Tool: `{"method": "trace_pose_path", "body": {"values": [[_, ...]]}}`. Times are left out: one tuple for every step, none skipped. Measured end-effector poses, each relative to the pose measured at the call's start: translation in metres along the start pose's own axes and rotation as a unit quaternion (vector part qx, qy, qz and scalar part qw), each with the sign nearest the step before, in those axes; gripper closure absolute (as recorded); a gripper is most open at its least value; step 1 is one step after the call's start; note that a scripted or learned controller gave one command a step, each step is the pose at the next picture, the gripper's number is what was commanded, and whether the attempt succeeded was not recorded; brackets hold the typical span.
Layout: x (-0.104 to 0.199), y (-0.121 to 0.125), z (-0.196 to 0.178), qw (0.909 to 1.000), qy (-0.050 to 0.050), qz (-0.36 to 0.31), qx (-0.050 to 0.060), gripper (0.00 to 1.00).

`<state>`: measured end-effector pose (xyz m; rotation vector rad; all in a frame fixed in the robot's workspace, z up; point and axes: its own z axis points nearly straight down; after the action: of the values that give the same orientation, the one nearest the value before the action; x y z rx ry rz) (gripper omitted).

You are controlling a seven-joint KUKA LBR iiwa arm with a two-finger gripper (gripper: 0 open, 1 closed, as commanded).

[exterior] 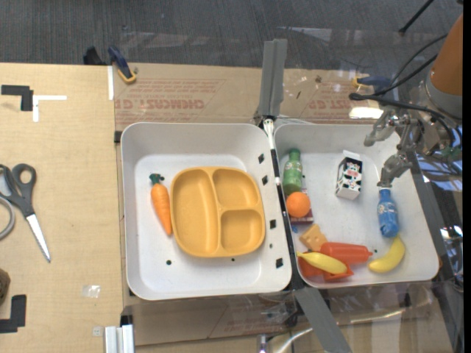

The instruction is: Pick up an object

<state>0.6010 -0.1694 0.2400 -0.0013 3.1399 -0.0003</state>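
My gripper (383, 157) hangs open over the back right part of the right bin (324, 140), with nothing between its fingers. One fingertip is just above the cap of a blue bottle (387, 216) that lies along the bin's right side. A small black-and-white milk carton (350, 177) stands to the gripper's left. Further left lie a green bottle (293, 170) and an orange (298, 204). At the bin's front lie a yellow banana (389, 257), a red piece (349, 252), a second yellow piece (324, 262) and a tan cracker (313, 237).
The left bin (140, 256) holds a yellow divided plate (218, 211) and a carrot (161, 205) beside it. Scissors (28, 208) lie on the wooden bench at the far left. A grey divider (272, 79) runs back from between the bins. Cables hang at the right.
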Motion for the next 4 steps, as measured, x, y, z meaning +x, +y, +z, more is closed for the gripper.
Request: {"method": "trace_pose_path", "body": {"values": [[-0.033, -0.027, 0.123, 0.9979, -0.008, 0.065, 0.002, 0.0], [-0.022, -0.005, 0.13, 0.995, -0.02, 0.098, 0.005, 0.0], [-0.039, 0.03, 0.13, 0.9907, -0.018, 0.134, 0.003, 0.0], [-0.035, 0.063, 0.131, 0.9835, -0.021, 0.18, 0.006, 0.0]]}}
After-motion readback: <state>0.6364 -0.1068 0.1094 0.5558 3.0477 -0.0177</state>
